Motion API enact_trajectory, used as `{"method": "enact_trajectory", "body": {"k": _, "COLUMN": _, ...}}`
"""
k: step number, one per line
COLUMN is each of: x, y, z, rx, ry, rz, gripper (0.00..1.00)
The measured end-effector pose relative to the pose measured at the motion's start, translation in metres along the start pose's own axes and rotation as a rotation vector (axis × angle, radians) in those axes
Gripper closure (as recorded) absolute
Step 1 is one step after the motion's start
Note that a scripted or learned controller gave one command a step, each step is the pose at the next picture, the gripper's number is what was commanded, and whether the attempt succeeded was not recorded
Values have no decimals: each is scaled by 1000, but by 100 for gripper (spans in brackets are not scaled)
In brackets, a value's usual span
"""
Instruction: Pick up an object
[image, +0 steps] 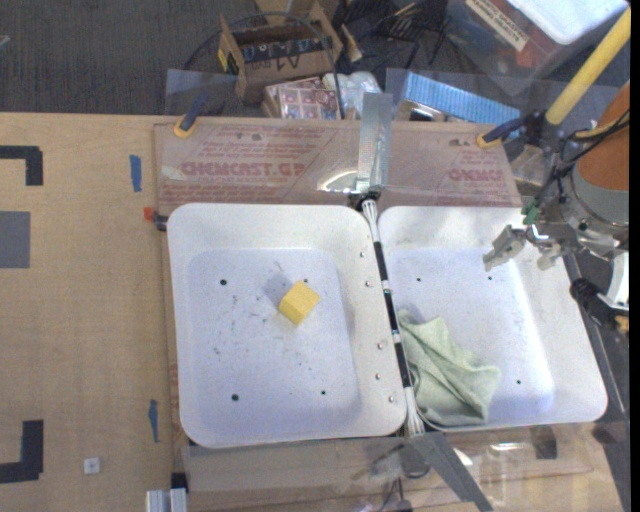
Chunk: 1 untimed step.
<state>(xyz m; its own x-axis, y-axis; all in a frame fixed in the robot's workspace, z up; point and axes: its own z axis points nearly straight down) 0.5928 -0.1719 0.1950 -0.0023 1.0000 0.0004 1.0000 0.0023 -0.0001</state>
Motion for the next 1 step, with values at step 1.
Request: {"method": "enact_trajectory", "body": {"k": 1, "x": 0, "y": 1, "z": -11, "rx": -4, "ry": -1, "rz": -1, "gripper": 100}}
